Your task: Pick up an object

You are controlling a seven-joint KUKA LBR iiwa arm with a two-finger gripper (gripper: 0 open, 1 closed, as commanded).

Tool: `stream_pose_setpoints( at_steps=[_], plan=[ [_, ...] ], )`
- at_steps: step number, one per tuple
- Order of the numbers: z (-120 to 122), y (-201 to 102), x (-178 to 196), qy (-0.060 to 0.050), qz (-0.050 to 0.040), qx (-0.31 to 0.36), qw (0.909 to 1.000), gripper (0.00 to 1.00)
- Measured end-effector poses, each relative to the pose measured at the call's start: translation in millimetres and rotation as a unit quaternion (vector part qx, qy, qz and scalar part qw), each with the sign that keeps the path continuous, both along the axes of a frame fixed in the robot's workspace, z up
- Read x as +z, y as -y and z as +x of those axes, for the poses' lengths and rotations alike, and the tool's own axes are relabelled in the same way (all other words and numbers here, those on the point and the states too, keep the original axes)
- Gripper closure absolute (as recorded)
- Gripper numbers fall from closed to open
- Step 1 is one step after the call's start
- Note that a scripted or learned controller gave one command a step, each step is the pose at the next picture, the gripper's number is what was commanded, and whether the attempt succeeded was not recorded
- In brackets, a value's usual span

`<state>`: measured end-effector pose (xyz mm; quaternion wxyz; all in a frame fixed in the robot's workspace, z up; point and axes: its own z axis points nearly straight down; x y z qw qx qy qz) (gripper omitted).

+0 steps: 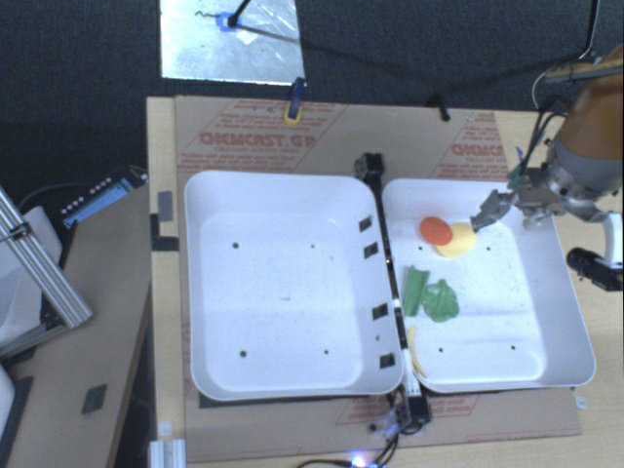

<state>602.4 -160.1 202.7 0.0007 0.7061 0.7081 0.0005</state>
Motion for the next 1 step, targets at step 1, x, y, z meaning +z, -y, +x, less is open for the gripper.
stream_pose_setpoints(
  at_steps=[1],
  plan=[
    [25.8,-22.8,-124.3,-0.002,0.0007,0.002,1.0,0.0]
  ],
)
